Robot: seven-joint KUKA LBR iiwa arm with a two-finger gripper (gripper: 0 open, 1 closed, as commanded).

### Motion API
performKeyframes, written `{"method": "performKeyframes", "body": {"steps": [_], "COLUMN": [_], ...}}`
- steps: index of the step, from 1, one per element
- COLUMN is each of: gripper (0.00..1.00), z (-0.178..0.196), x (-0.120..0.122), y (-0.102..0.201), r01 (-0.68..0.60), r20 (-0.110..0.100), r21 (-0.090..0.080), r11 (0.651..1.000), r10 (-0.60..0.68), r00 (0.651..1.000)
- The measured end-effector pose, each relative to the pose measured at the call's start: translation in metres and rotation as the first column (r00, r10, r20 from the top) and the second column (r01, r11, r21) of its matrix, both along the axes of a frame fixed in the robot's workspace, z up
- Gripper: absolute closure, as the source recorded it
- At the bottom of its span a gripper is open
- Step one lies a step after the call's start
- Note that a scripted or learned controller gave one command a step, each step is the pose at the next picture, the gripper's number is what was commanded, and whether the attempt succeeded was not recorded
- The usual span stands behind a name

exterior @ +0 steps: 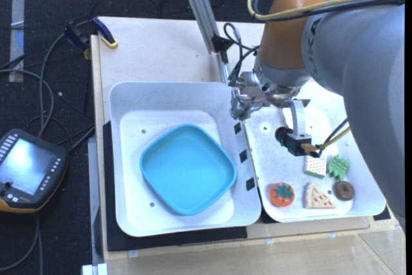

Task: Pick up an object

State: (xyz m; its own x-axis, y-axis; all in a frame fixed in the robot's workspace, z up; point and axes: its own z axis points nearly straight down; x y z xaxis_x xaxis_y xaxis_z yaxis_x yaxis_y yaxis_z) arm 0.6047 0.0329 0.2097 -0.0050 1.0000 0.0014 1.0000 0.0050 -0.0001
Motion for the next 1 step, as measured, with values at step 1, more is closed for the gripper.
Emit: {"method": "performKeyframes", "body": {"steps": [1], "gripper": [1.00], "z": [0.0038], "x": [0.0190], "y": [0.0429], "r01": [0.001], "r20": [0.000], "r21": [0.000], "r11": [1.000], "r10": [-0.001], "r00": [1.000]}}
